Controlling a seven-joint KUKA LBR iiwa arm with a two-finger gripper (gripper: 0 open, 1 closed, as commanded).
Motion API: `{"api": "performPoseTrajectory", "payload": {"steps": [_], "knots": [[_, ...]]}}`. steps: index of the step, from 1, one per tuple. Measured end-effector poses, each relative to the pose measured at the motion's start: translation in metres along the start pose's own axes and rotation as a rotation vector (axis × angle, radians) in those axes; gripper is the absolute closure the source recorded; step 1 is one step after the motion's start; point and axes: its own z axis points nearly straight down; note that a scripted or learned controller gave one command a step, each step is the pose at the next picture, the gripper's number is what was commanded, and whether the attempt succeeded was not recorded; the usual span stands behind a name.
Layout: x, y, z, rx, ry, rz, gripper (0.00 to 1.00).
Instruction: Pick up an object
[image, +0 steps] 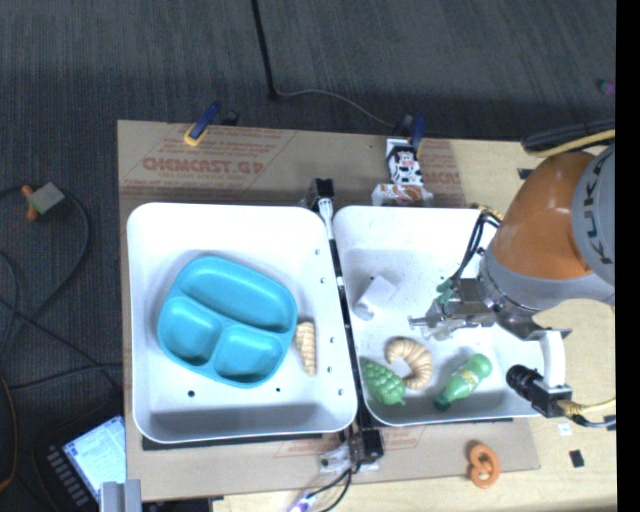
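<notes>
A: Objects first, counting from the left. In the left bin (150, 300) we see one blue divided tray (228, 318) with three compartments, and one pale ridged piece (307, 347) lying just beside the tray's right edge, near the wall between the bins. That makes two things there.

B: We agree. In the right bin (400, 240) we count four: one small white block (377, 294) near the left wall, one green bumpy piece (383, 383) at the front, one tan curled piece (413, 359) touching it on the right, and one green bottle-shaped piece (463, 380) lying tilted near the front right.

A: And the end effector (447, 310)?

B: We see it over the right bin, above the tan curl and the green bottle shape, with the grey and orange arm (550, 240) reaching in from the right. Nothing shows between its fingers, and we cannot tell whether they are apart or together.

A: Outside the bins, on the counter (200, 165), we count one orange ring-shaped piece (483, 463) at the front right and two blue clamps (204, 122) at the back edge.
</notes>
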Motion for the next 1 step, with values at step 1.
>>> {"api": "performPoseTrajectory", "payload": {"steps": [1], "knots": [[-0.0490,-0.0019,0.0351,0.001,0.000,0.000,1.00]]}}
